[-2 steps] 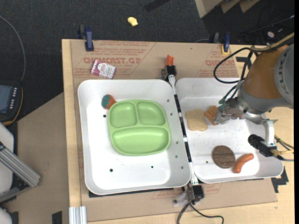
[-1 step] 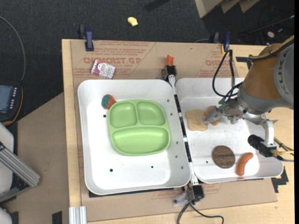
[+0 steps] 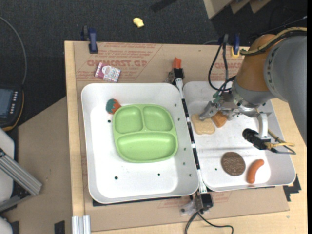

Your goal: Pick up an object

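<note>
gripper (image 3: 218, 112) low in right bin (image 3: 278, 130), finger state cannot be told (partly hidden), over orange piece (image 3: 221, 120), tan biscuit (image 3: 204, 126) just left, brown disc (image 3: 233, 163) and sausage (image 3: 254, 171) nearer the front

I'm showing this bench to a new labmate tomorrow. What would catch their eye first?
Likely the green divided tray, filling the middle of the left bin. Next, the grey and orange arm reaching from the right into the right bin, its gripper low over a tan biscuit-like piece, with a brown disc and an orange sausage nearer the front.
</note>
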Motion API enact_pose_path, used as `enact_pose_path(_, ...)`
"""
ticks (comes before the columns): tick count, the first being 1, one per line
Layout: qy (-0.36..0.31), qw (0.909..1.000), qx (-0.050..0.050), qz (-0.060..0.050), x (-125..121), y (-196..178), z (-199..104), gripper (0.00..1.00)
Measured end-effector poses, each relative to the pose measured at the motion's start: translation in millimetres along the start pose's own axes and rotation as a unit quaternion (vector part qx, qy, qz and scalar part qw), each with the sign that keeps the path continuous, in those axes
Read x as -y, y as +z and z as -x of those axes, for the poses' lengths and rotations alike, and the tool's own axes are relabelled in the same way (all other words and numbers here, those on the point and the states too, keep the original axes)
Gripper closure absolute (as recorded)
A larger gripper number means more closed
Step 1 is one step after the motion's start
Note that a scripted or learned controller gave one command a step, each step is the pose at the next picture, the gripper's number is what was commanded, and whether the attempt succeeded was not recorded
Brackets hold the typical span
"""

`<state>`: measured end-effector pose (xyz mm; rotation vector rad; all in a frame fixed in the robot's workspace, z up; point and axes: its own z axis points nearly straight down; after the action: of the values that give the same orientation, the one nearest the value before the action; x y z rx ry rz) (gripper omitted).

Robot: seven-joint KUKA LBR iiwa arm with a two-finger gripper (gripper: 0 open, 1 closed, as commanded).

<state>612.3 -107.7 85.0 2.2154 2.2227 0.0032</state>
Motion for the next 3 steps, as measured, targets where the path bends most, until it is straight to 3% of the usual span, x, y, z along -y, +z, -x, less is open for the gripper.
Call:
enact_pose_path(1, 0.001, 1.0000, 0.000, 0.003, -1, -13, 0, 1.00)
enact_pose_path(2, 0.004, 1.0000, 0.002, 0.001, 27, -75, 52, 1.00)
enact_pose_path(3, 0.002, 1.0000, 0.000, -0.001, 27, -71, 48, 0.00)
